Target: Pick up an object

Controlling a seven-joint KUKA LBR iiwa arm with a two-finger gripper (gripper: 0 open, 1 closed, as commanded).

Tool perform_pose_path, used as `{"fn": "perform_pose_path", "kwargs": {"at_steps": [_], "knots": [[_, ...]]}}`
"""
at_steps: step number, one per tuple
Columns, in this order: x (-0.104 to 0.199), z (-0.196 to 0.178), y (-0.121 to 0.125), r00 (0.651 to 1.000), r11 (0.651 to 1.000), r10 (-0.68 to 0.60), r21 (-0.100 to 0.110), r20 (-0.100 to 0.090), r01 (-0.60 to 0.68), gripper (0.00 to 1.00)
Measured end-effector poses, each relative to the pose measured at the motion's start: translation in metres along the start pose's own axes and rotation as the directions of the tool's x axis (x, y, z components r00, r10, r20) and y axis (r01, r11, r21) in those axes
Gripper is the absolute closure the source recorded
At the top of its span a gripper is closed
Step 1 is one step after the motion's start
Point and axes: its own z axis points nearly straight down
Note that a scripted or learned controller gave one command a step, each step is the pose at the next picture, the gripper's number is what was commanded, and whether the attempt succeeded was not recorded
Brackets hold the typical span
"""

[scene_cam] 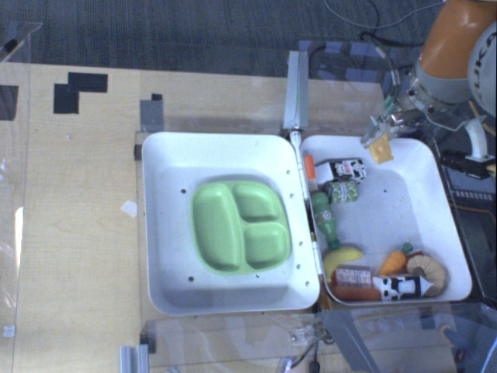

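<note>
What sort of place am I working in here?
Likely a robotics lab bench, not a kitchen: two white bins fixed to a wooden bench, toy food like a banana, loose cables, and the arm's end effector above the right bin.

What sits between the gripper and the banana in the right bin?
In the camera view, between the gripper and the banana lie a black-and-white carton and a green can; white bin floor lies beside them.
</note>
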Motion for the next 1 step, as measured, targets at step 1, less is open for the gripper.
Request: {"fn": "perform_pose_path", "kwargs": {"at_steps": [1], "knots": [[0.0112,0.0144,0.0029,0.993,0.993,0.116,0.002,-0.001,-0.116,1.00]]}}
